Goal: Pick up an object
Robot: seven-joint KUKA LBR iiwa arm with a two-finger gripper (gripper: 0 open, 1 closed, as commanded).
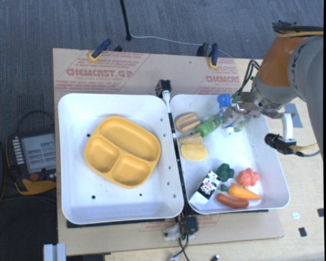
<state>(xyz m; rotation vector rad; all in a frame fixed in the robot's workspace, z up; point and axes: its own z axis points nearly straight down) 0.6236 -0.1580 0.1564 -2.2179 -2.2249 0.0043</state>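
Note:
The right bin (271, 162) holds several toy foods. A hot dog bun (186, 122) and a green bottle (207, 128) lie near its back left, with a yellow piece (194, 150) just in front of them. At the front lie a black-and-white carton (208, 185), a broccoli (225, 171), a pink piece (248, 176), a carrot (243, 192) and a sausage (232, 201). My gripper (232, 117) hangs low over the back of this bin, right of the green bottle, beside a blue-capped item (224, 100). Nothing shows between its fingers.
A yellow divided plate (123, 150) lies in the left bin (76, 194). Clamps (99, 49) hold the board at the back edge. A grey control pendant (37, 155) sits left of the bench. A cable (285, 143) trails off the arm over the right bin's rim.

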